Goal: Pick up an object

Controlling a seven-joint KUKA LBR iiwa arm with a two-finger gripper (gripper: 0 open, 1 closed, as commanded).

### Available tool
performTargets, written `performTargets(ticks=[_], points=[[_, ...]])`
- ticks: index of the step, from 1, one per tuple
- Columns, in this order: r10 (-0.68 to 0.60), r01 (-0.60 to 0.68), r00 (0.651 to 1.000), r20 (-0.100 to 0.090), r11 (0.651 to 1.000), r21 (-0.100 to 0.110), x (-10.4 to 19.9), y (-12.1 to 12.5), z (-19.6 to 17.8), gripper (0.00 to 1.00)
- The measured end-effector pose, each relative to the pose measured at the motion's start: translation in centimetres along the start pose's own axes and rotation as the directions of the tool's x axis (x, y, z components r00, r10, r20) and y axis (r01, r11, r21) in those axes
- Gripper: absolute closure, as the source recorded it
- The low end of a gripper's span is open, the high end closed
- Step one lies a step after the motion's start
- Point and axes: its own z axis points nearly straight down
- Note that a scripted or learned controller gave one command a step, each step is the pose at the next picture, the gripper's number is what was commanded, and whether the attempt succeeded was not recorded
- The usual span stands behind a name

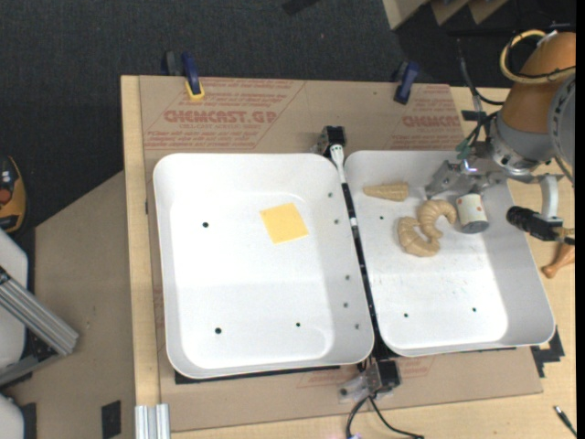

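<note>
I can't make out the gripper fingers, they blur into the wrist hardware over the right bin. The arm runs off the right edge. The small white cylinder by the wrist (arm part or loose object?) I can't tell.

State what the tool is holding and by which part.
Cannot be told: the tool sits low in the right bin beside the croissant.
</note>
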Motion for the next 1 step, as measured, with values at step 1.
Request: performTargets(ticks=[1], points=[[0.0, 0.0, 1.0, 0.0, 1.0, 0.0, 0.0, 0.0, 0.0, 0.0]])
